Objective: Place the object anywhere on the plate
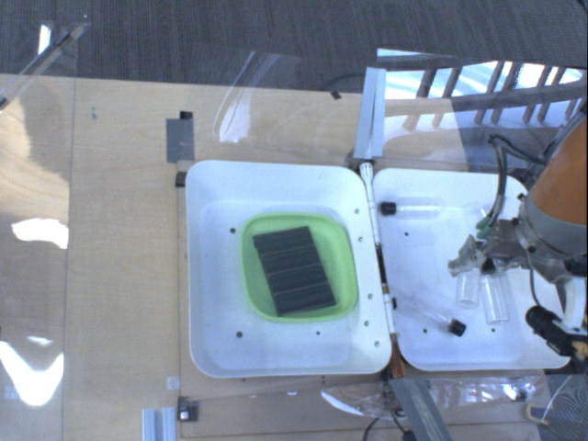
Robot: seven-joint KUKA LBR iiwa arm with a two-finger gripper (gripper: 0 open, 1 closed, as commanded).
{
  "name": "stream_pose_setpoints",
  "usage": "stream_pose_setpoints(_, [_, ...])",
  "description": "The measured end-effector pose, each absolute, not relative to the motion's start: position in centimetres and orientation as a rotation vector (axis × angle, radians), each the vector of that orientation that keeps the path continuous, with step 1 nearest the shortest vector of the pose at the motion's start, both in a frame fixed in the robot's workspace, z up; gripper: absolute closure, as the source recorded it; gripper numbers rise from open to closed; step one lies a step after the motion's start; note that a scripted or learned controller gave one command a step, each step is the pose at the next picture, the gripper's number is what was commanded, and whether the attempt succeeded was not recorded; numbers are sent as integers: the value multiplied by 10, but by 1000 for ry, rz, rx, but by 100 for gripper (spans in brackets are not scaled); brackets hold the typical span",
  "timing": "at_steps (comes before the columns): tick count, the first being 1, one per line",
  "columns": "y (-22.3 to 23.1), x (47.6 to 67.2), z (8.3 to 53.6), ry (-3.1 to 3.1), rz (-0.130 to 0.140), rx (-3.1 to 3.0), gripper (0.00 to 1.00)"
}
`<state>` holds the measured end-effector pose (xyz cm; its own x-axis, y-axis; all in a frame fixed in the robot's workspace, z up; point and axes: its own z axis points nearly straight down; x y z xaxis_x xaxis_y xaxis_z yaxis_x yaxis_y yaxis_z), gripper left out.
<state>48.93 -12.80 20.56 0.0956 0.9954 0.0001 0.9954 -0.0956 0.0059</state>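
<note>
Object: you see a dark ribbed rectangular block (293,271) already lying on the green plate (344,265) in the left bin (211,338).
Long axis: it runs from upper-left to lower-right, slightly slanted.
Pincer: the pincer (480,254) hovers over the right bin (413,338), among clear tubes (496,299); you cannot tell how far it is spread, and it seems to hold nothing.
Relation: the block lies well to the pincer's left, across the bin divider.
Desk: the wooden desk (119,274) carries both bins.

Pale wooden bench (110,246) bearing two white bins (207,274), (413,338) side by side.
</note>
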Motion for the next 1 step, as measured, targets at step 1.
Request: stream_pose_setpoints(1, [9, 489, 222, 2242, 7, 2195, 100])
